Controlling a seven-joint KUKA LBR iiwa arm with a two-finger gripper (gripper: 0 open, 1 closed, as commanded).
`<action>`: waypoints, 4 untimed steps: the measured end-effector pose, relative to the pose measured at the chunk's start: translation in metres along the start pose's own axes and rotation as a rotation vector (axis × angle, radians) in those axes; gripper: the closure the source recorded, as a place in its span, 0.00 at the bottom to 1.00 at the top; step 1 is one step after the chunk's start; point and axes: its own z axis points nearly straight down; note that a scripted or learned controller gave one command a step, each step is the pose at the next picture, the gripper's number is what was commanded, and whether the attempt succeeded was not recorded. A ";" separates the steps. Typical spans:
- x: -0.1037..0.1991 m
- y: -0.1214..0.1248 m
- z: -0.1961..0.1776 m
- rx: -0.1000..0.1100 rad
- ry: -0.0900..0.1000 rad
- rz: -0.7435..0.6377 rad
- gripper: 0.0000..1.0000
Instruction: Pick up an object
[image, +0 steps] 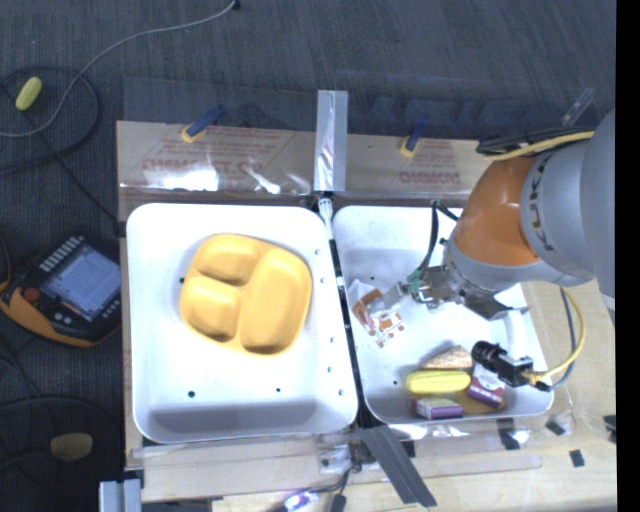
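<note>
My gripper (422, 289) hangs low over the middle of the right bin (392, 232), under the orange wrist band. Just to its left lies a small orange-and-white packet (377, 312), close to the gripper but apart from it. Along the bin's front lie a yellow oblong object (438, 382), a tan wedge (450, 357) behind it, a small purple-and-pink box (438, 408) and a dark red item (486, 391). I see nothing between the gripper and the bin floor.
The left bin (160, 390) holds a large yellow three-compartment dish (245, 292). A metal divider (331, 140) stands behind the gap between the bins. A handheld pendant (70, 290) lies on the floor at the left.
</note>
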 end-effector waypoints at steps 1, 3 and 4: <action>0.000 0.000 0.000 0.000 0.000 0.000 0.00; -0.017 0.044 0.012 -0.015 0.002 0.201 0.00; -0.011 0.057 0.012 -0.014 -0.003 0.323 0.00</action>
